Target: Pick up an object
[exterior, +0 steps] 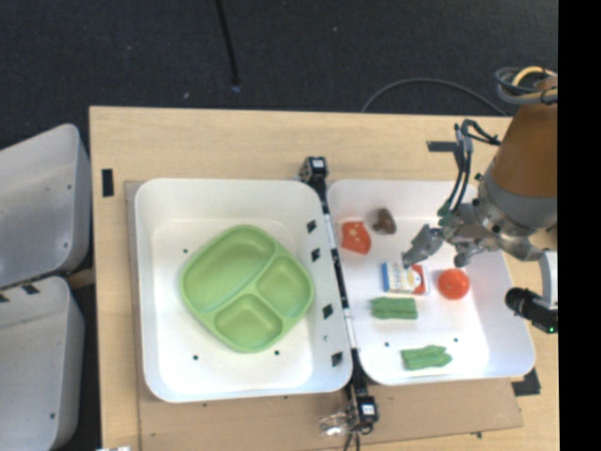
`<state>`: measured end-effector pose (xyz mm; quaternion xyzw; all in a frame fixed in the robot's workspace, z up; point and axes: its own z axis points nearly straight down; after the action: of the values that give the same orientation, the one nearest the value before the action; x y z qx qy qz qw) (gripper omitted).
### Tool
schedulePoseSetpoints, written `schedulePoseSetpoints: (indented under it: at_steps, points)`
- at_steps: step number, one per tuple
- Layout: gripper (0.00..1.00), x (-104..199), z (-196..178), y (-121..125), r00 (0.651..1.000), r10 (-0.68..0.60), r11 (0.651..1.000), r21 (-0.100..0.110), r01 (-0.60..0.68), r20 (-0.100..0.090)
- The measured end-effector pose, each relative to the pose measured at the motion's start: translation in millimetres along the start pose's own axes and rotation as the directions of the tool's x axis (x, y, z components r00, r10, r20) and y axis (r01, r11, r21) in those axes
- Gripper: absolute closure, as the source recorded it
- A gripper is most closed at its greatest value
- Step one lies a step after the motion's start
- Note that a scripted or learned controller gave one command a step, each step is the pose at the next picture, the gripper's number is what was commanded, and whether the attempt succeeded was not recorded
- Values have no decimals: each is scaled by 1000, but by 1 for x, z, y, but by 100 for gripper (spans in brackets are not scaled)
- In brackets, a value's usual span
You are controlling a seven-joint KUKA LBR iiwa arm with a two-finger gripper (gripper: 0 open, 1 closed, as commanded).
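In the right bin, end effector above white carton, beside red ball

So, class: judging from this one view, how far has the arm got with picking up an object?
Done: the arm has reached into the right bin, and the gripper hangs above the small white and blue carton. In hand: nothing shows between its fingers. Left: the grasp and the lift. The carton, red ball and green pieces all lie on the bin floor.
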<state>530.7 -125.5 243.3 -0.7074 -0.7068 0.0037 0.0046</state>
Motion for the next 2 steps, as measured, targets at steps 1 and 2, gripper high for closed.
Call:
schedulePoseSetpoints:
  at_steps: [1,2]
  points:
    - [0,0,-6,2,1000,-3,1000,-13,3,2]
    - [0,6,42,10,1000,-1,1000,-9,1,2]
